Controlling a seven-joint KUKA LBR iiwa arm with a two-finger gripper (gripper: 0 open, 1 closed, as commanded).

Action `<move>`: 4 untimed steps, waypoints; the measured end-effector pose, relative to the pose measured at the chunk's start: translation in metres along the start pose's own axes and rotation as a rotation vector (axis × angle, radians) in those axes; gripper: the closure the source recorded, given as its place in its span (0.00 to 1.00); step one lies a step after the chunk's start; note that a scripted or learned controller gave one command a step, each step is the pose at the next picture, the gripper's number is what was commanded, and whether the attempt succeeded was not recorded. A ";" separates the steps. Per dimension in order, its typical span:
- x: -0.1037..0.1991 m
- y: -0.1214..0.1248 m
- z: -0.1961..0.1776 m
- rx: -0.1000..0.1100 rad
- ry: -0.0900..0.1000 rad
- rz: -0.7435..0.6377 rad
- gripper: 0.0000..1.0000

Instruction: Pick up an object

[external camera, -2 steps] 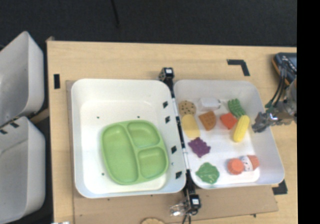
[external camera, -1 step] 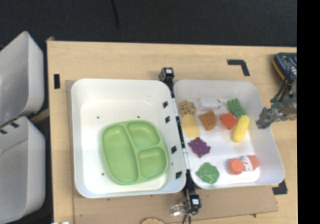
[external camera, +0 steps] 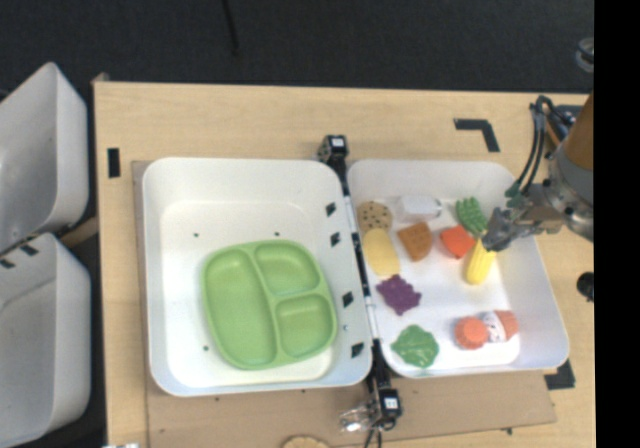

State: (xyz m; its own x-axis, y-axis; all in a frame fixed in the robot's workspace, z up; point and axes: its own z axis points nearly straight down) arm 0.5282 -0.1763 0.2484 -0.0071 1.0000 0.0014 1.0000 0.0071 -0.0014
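Right bin (external camera: 535, 281) far edge | pincer (external camera: 497, 232) over yellow corn (external camera: 479, 263)

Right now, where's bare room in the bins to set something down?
Left bin: bare floor behind and left of the green divided tray. Right bin is crowded; small gap between purple toy and orange toy.

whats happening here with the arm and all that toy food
A robot arm reaches in from the right, its gripper low over the right bin, right at a yellow corn toy. Nothing is visibly lifted yet. The left bin holds a green divided tray.
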 end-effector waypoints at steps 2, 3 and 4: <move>0.104 -0.001 0.013 0.001 0.000 0.000 1.00; 0.164 -0.006 0.010 0.002 0.001 -0.002 1.00; 0.205 -0.001 0.016 0.001 -0.002 0.002 1.00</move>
State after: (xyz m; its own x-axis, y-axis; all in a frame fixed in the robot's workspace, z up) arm 0.5262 0.0284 0.2325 -0.0052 1.0000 -0.0005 1.0000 0.0052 -0.0027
